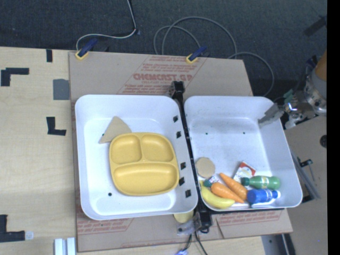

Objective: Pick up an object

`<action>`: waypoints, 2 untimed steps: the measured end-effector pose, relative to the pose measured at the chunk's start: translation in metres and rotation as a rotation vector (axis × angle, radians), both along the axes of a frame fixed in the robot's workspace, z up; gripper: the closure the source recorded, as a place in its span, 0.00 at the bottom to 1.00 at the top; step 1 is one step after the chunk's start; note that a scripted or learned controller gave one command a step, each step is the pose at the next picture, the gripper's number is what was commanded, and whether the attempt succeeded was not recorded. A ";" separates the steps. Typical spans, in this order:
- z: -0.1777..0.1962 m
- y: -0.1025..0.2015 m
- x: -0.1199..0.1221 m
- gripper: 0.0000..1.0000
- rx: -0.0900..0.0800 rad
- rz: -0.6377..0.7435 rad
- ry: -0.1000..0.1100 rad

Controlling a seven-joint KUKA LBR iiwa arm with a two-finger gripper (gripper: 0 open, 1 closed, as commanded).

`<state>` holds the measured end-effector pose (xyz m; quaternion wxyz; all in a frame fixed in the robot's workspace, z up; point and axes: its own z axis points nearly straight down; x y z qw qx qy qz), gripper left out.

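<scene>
My gripper (274, 119) hovers at the right bin's (228, 110) far right corner, over its rim, open with nothing between its fingers. The objects lie clustered in that bin's near end, well below and left of the gripper: a round tan disc (205, 167), a yellow banana (214, 198), two orange carrots (229, 187), a red and white packet (244, 170), a green bottle (262, 183) and a blue bottle (262, 196). In the left bin (87, 142) sit a yellow divided plate (143, 162) and a tan triangular piece (115, 129).
A black divider (180, 137) runs between the two bins. Cables (196, 28) loop on the dark surface behind the bench. A small yellow thing (183, 216) pokes out under the bins' near edge. The right bin's far half shows bare white floor.
</scene>
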<state>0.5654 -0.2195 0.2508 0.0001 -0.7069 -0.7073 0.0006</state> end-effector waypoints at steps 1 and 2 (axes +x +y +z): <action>-0.083 0.090 -0.048 0.00 0.007 0.005 0.011; -0.161 0.123 -0.034 0.00 0.002 0.001 -0.003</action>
